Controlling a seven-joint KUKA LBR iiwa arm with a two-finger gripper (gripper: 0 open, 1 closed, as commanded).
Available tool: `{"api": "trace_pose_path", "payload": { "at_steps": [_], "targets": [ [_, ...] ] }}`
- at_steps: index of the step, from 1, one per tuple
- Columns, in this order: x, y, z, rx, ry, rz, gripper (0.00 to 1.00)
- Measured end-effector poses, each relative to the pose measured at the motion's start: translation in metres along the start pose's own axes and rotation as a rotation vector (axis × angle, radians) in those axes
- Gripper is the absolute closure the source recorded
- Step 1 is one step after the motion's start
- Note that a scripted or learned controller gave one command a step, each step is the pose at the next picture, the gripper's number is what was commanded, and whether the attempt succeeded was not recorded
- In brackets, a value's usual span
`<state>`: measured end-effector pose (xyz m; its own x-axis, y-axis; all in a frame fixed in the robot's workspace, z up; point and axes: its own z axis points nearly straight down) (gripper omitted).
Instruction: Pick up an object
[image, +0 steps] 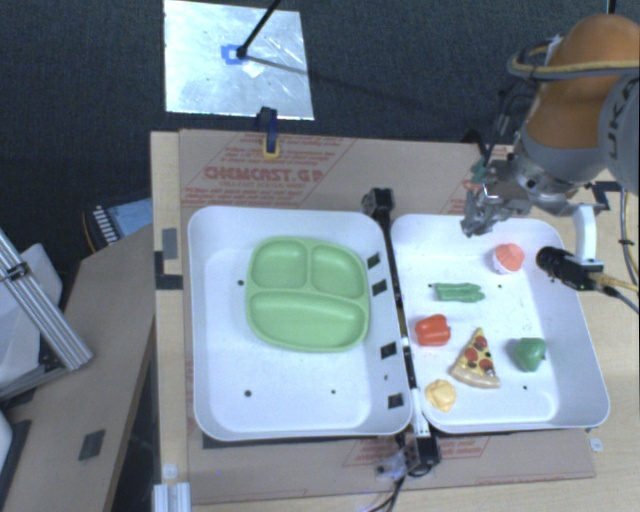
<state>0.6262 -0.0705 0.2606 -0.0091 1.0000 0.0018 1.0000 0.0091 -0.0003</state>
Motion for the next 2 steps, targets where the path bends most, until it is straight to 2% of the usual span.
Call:
{"api": "trace_pose_path", "payload": {
  "at_steps": [2],
  "targets": [
    [0.094, -0.039, -0.002, 0.0, 0.001, 0.0, 1.0]
  ]
}}
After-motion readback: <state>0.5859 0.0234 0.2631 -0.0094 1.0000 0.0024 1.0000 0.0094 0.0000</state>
